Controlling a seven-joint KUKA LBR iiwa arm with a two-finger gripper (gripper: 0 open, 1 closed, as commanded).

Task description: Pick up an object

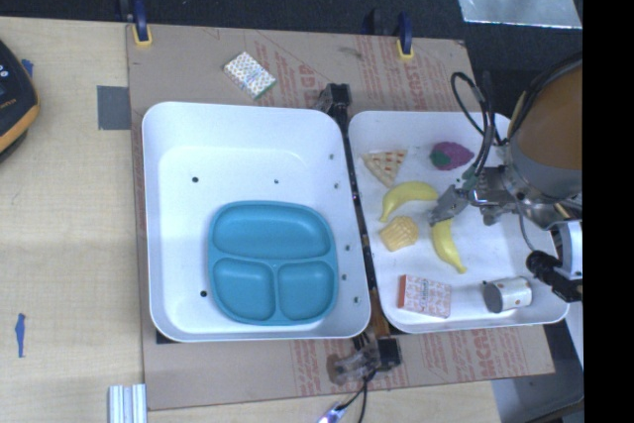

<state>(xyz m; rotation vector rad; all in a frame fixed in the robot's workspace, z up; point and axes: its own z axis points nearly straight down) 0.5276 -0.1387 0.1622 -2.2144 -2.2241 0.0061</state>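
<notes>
1. Two white bins side by side on the bench: left bin (158,213), right bin (371,129).
2. In the left bin, a blue tray (272,261) with three parts, lying flat near the front.
3. In the right bin, lots of little toys to pick from.
4. At the back of that bin, a tan wedge (386,163) and, well to its right, a purple lump (451,154).
5. In the middle, an upper banana (408,197), curved, with a bumpy yellow chunk (399,233) just below it.
6. Just right of the chunk, a lower banana (448,245), pointing down toward the front.
7. At the front, a red and white packet (424,295) and, apart from it on the right, a grey and white tube (507,294) lying on its side.
8. Reaching in from the right, the grey arm (550,129) with its orange band.
9. At the arm's end, the gripper (448,205), low over the right bin, between the two bananas.
10. Tip right beside the right end of the upper banana and just above the lower banana.
11. Too dark and small there to tell whether spread apart or squeezed together.
12. Cannot tell either whether touching a banana.
13. Outside the bins, on the brown board behind the left bin, a small spotted packet (249,73).
14. At the far left edge of the bench, a yellow and black thing (15,104).
</notes>
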